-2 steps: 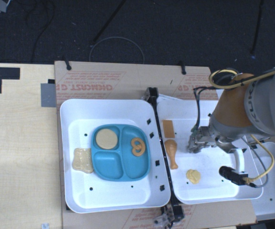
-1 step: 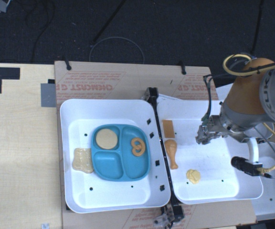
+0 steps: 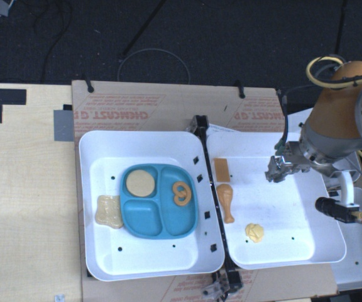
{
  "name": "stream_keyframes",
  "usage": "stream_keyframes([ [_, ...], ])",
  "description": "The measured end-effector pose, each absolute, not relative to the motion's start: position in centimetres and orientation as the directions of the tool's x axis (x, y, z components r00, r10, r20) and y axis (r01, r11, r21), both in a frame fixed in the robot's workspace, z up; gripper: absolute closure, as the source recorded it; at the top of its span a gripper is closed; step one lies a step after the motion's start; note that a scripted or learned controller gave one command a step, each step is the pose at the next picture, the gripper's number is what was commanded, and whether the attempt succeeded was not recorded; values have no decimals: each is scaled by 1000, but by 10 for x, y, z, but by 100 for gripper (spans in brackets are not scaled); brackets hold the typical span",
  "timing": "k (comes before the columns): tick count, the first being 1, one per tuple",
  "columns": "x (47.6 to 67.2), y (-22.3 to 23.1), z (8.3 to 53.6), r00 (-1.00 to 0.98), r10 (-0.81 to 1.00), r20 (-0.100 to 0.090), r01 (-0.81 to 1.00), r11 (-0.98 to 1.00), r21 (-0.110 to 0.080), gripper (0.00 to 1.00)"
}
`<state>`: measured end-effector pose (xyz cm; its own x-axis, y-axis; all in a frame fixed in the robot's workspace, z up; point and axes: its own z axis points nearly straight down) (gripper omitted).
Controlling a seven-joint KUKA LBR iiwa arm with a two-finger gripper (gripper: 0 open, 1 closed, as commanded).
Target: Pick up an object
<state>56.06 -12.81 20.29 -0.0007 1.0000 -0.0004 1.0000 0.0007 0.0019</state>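
Note:
In the right bin lie a tan wafer-like block, an orange-brown drumstick just below it, and a small yellow lump nearer the front. My gripper hangs over the right bin's upper right part, well to the right of the block and drumstick. Nothing shows between its fingers.
The left bin holds a blue divided tray with a round tan cookie and a pretzel in it. A pale toast-like piece lies left of the tray. A black divider runs between the bins.

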Motion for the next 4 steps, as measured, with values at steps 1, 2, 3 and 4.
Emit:
stream_keyframes([
  [1,570,-127,261,-1,1000,-1,1000,1,4,100],
  [2,565,-71,262,-3,1000,2,1000,3,-4,100],
  [3,569,-14,262,-5,1000,2,1000,5,-3,100],
  [4,571,30,242,-3,1000,1,1000,3,-6,100],
])
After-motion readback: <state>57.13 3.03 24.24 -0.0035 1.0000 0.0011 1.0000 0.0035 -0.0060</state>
